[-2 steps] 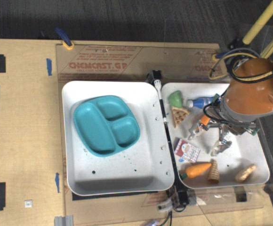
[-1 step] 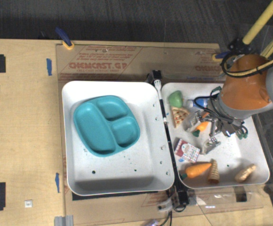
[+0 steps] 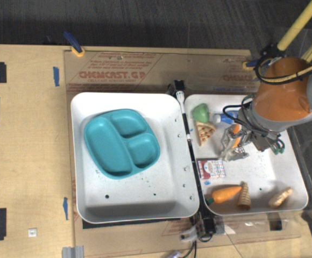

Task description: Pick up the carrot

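- Desk (image 3: 27, 144): pale wood, black tape marks at the left, a printed cardboard sheet (image 3: 113, 71) under two white bins set side by side, dark floor beyond
- Left bin (image 3: 91, 198): holds a teal divided plate (image 3: 122, 142), lying flat and tilted a little, nothing on it
- Right bin (image 3: 290, 171): holds the task's thing and the clutter listed below
- Carrot (image 3: 226, 194): orange, lying flat along the near wall of the right bin, leafy end toward the divider, tip just beside a brown cone (image 3: 244, 195)
- Other contents: green piece (image 3: 201, 112) near the far left corner; pizza slice (image 3: 204, 133) below it; small printed card (image 3: 212, 169) in the middle; tan piece (image 3: 280, 197) at the near right
- Arm (image 3: 282, 93): reaches in from the right, orange band over the far right part of the bin, wrist pointing down
- Tool (image 3: 234, 144): low over the middle of the right bin, near the pizza slice and card, well apart from the carrot; whether its fingers are apart or together cannot be told, the metal parts blur together
- Step in hand, as judged: approach; carrot not yet grasped, task barely begun
- Next move calls for: travel toward the near wall, centring over the carrot's body, jaws set across its short width, then descent; the cone and the bin wall crowd the spot and could foul a finger
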`<control>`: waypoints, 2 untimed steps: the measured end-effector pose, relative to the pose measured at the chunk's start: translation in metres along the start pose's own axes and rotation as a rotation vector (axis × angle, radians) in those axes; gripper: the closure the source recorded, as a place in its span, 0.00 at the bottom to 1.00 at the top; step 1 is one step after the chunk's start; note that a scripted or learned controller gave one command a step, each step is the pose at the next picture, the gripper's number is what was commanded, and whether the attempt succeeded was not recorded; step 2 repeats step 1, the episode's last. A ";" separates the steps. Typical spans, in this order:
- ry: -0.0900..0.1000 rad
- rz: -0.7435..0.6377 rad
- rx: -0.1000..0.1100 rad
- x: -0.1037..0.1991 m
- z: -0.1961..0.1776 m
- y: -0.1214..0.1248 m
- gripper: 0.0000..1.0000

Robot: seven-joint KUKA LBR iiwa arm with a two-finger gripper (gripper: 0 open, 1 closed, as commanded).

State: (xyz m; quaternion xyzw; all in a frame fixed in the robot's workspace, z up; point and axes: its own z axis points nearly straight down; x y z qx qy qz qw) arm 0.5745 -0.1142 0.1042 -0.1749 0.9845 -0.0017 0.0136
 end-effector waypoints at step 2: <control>0.015 -0.200 -0.008 0.038 -0.084 0.058 1.00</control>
